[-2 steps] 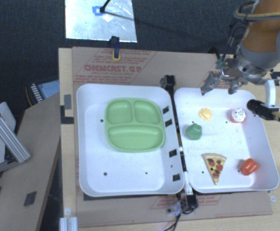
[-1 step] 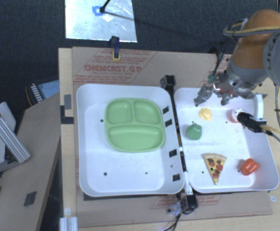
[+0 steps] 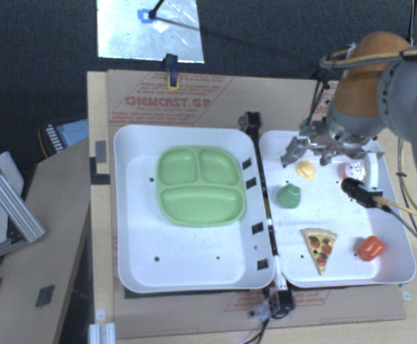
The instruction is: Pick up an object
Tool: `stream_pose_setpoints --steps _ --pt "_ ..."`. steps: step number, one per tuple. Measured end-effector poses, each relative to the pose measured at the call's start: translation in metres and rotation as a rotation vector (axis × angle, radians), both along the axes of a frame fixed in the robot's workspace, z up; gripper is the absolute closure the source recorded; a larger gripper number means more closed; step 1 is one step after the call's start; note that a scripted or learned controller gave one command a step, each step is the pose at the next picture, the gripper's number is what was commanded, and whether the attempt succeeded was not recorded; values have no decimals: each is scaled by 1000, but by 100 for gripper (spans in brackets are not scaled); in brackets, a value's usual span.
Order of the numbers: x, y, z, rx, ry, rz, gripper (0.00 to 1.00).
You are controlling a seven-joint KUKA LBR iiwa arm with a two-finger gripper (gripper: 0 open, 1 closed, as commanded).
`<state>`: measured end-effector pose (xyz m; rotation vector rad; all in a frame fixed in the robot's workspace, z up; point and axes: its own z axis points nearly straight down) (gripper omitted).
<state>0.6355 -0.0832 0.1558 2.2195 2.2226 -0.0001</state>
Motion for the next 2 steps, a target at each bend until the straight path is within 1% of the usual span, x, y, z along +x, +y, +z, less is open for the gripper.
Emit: stream_pose_setpoints --steps 1,2 --pt "5 0 -61 0 2 0 0" --pt "6 -1 -47 -1 -4 0 100"
